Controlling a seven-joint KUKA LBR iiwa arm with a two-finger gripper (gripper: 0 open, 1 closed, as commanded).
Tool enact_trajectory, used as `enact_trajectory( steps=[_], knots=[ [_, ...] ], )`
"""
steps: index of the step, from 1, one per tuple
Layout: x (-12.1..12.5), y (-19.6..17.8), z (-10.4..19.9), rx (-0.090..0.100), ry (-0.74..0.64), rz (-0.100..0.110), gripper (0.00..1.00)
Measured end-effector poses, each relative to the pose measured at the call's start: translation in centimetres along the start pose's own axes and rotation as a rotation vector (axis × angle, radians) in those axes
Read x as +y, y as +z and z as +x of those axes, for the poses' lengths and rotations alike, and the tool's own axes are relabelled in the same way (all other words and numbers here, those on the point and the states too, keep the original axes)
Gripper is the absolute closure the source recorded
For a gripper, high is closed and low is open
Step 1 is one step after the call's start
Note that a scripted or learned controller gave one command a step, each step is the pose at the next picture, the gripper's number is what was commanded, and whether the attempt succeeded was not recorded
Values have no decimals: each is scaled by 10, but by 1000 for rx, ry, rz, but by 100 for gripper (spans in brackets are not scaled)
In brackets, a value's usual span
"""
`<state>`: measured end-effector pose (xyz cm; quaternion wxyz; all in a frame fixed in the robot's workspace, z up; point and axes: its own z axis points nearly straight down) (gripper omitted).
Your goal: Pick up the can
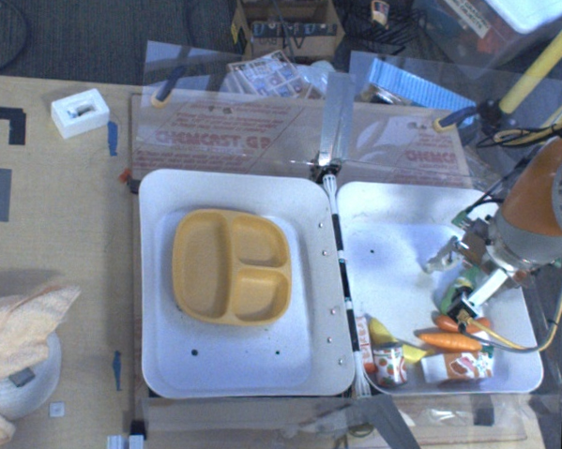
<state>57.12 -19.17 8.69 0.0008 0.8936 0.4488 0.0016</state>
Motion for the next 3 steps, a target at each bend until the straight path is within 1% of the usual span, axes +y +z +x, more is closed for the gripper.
enact_trajectory(
  steps=[1, 2, 3],
  knots=[
    [2, -11, -1, 3, 5, -4, 100],
    [10, -146, 28, -2, -368, 0, 100],
    [-3, -253, -36, -2, -359, 1, 100]
  ],
)
